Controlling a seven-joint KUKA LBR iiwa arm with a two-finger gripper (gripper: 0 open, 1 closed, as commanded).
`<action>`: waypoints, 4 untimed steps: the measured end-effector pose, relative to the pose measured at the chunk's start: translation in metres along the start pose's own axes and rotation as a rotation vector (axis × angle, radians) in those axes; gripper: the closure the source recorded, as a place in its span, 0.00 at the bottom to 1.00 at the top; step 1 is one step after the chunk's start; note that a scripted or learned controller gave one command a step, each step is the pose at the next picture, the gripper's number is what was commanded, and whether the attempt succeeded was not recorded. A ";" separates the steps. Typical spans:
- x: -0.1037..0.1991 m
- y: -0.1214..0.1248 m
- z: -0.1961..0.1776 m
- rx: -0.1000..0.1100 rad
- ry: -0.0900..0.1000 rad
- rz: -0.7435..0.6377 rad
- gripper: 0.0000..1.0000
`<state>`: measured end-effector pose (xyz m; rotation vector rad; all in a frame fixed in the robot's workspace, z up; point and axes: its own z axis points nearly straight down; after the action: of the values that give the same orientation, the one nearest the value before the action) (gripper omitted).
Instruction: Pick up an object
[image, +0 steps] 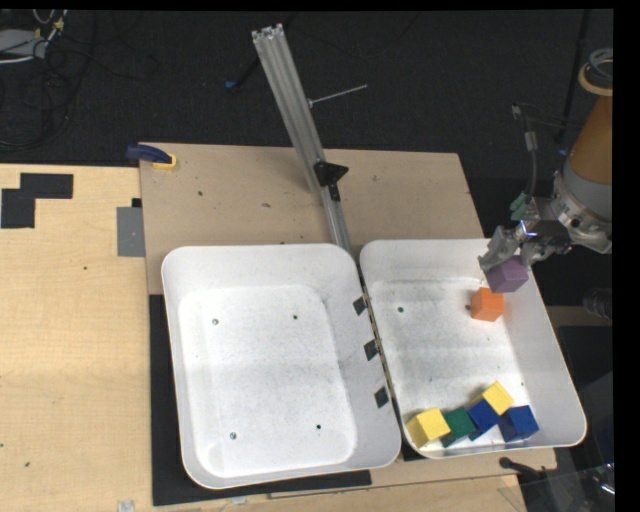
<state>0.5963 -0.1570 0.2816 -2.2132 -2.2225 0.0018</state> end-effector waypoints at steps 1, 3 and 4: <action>0.051 -0.018 0.003 0.001 0.000 0.000 1.00; 0.145 -0.041 0.029 0.003 0.000 0.001 1.00; 0.196 -0.050 0.030 0.002 -0.001 0.000 1.00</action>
<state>0.5458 0.0387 0.2519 -2.2128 -2.2217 0.0047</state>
